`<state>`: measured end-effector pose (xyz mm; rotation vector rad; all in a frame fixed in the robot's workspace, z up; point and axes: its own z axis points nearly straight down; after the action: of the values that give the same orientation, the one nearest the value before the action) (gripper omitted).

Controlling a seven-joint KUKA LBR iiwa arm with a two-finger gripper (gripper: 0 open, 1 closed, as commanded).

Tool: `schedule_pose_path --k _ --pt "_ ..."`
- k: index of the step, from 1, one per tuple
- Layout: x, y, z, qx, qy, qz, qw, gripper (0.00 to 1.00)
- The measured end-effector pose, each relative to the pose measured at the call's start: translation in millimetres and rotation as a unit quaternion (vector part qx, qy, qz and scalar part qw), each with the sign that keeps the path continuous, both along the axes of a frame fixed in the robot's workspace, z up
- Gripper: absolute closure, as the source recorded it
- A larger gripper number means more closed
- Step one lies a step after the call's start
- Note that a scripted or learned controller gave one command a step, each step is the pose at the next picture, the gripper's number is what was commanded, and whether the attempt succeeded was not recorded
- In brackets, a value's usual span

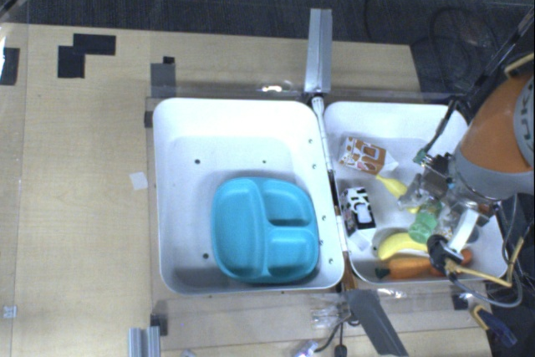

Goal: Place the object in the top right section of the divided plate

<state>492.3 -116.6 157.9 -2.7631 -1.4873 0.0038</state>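
Observation:
A light blue divided plate [266, 228] lies in the left white bin [184, 146], toward its front. Its top right section [288, 203] holds nothing. My gripper [435, 217] is low in the right bin [401, 125], over a cluster of toy food. Right beneath it is a green item [423, 224], partly covered by the gripper. A yellow banana [396, 244] and an orange carrot-like piece [410, 267] lie just in front of the gripper, and a small yellow piece [391, 186] lies to its left.
An orange and white packet [362, 155] lies at the back of the right bin, and a black and white item [359, 207] sits by the divider wall. A metal post [318, 54] stands behind the bins. Cables trail at the right.

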Motion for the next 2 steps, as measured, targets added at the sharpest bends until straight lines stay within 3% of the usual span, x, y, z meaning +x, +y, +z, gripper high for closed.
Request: schedule_pose_path --k 1,2 --pt "-6 96 25 -0.0009 0.0 -0.077 0.997 1.0" --pt "28 101 261 -0.0017 -0.002 -0.113 0.9936 1.0"
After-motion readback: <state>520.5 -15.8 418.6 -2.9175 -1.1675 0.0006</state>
